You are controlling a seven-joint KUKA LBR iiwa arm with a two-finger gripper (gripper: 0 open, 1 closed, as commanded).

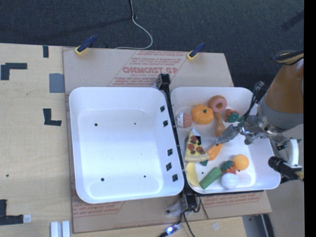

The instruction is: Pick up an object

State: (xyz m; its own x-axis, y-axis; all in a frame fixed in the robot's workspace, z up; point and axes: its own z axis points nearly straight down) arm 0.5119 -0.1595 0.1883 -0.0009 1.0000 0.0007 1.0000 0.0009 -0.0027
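On the bench, two shallow white bins side by side: left white bin (84, 132) has only four small dark dots on its floor, right white bin (247, 94) holds all the toy food. Count in the right bin, one of each unless noted: one small orange pumpkin (202, 114) near the back, one brown ring-shaped doughnut (217, 103) just beside it, one tan pear-shaped piece (218, 127) below the doughnut, one small red-and-green strawberry-like piece (231, 116) to its right, one pale round piece with a red end (184, 119) against the divider, one yellow pizza slice with dark and red toppings (195, 148) near the divider, one orange carrot-like stick (215, 152) touching the slice's right edge, one yellow banana (191, 174) along the front-left corner, one green cucumber-shaped cylinder (210, 177) just beside it, one white ball (229, 181) at the front wall, one round orange fruit (240, 162) above it, one small red-and-green piece (227, 167) between orange and cucumber. Twelve items total, tightly clustered. Grey arm with orange band (289, 90) comes in from the right; two-finger gripper (225, 135) sits low over bin centre, tips pointing left, just beside the tan piece and above the carrot stick. Fingers look nearly together, nothing visibly between them. Two yellow-and-blue clamps: one back left (85, 44), one back right (196, 50), on the cardboard sheet (143, 70) under the bins.
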